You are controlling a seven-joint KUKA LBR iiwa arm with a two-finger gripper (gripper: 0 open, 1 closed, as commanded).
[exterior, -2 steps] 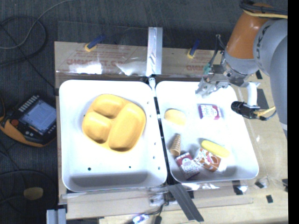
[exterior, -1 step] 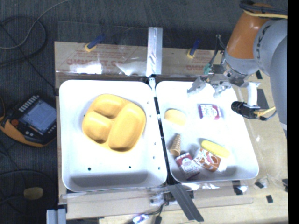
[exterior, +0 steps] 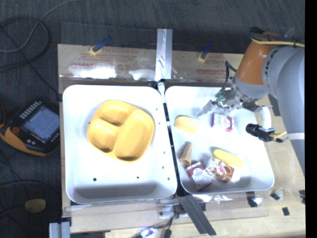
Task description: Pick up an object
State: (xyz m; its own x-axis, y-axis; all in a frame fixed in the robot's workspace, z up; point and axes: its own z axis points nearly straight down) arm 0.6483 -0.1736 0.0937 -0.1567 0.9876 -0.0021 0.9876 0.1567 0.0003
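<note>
Red packets [exterior: 198,175] at your right bin's [exterior: 265,182] front edge: light, crinkly, slippery. Pink carton [exterior: 221,121] near the back edge, just under the gripper [exterior: 225,102]: light, stiff; take its flat sides. Jaw state: you cannot tell.

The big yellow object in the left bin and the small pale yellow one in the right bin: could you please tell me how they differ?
The big yellow object is lobed, deeper yellow and far larger; the small pale yellow one is a smooth oval. The big one lies alone mid-bin; the small one lies near the divider, above an ice-cream cone. Both rest untouched.
</note>
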